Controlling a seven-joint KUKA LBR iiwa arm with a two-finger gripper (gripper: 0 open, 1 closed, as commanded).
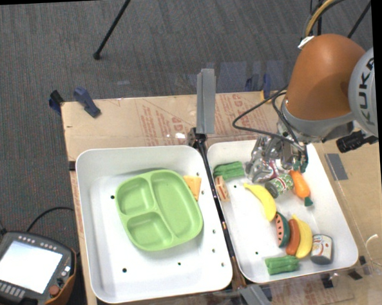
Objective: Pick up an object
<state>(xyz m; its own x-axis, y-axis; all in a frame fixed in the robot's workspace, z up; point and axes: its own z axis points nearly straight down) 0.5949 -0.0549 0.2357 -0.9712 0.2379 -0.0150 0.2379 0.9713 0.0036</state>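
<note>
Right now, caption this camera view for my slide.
KUKA gripper hovers over toy food in the right bin; green plate in the left.

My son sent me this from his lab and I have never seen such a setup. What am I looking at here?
This is one camera fixed above a bench, looking down at a slant. The grey and orange shape at the right is a robot arm; its gripper hangs over the right bin, close above the toy food. I cannot tell whether it holds anything. That bin has a banana, a carrot, a watermelon slice and green vegetables. The left bin holds a green divided plate with an orange wedge at its edge. The screen device on the floor is probably the arm's controller.
</note>
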